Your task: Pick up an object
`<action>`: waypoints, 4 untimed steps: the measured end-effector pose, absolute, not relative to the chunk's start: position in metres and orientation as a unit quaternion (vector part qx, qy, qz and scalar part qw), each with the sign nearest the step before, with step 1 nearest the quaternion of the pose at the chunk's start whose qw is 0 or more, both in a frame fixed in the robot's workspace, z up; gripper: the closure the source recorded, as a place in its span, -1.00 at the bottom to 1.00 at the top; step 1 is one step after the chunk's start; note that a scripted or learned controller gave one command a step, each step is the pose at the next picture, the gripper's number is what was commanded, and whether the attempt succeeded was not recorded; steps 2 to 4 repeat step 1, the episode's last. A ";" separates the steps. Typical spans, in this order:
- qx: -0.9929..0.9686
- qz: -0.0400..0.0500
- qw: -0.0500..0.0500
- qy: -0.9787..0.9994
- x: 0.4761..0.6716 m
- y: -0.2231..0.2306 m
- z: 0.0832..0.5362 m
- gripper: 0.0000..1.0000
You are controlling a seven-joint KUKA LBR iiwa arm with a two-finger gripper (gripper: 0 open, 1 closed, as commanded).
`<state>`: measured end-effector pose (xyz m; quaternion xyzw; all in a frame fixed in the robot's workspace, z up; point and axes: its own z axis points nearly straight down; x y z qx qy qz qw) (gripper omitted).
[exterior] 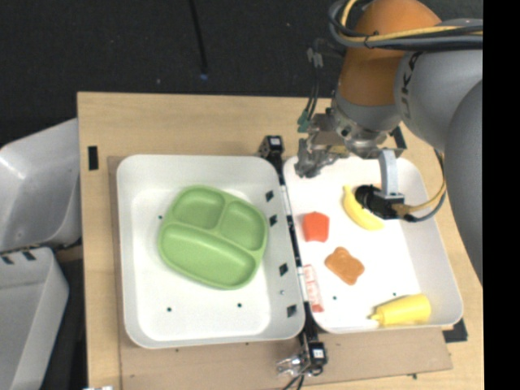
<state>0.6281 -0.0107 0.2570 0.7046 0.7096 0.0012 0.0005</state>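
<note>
The right white bin holds a yellow banana, a red-orange block, a brown toast-shaped piece and a yellow squeeze bottle lying near the front edge. My gripper hangs over the bin's back left corner, above and left of the banana and behind the red-orange block. Nothing shows between its fingers.
The left white bin holds a green divided plate. A divider with black clips runs between the bins. A cable and a black fitting sit right beside the banana. A white machine stands off the bench's left edge.
</note>
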 end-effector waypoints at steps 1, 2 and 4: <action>0.705 0.001 0.001 0.710 0.647 0.041 0.261 1.00; 0.705 0.001 0.001 0.710 0.647 0.041 0.261 1.00; 0.705 0.001 0.001 0.710 0.647 0.041 0.261 1.00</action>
